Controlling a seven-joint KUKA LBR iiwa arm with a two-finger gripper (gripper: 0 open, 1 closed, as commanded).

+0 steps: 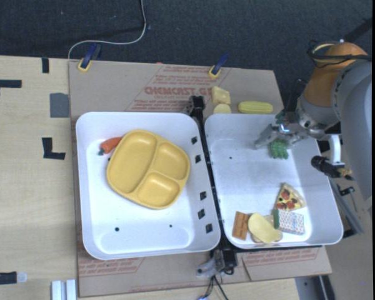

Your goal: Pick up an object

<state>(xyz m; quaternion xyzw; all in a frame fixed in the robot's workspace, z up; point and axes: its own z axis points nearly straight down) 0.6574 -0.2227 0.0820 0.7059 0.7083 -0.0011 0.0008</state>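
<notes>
Your gripper point(279, 137) sits over the green broccoli point(279, 149) in the right bin point(250, 174) (finger state: can't tell); pizza slice point(289, 197) well below it.

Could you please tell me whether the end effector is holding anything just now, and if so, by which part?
It cannot be told. The end effector sits right above the green broccoli toy in the right bin, but the view does not show a grip.
</notes>
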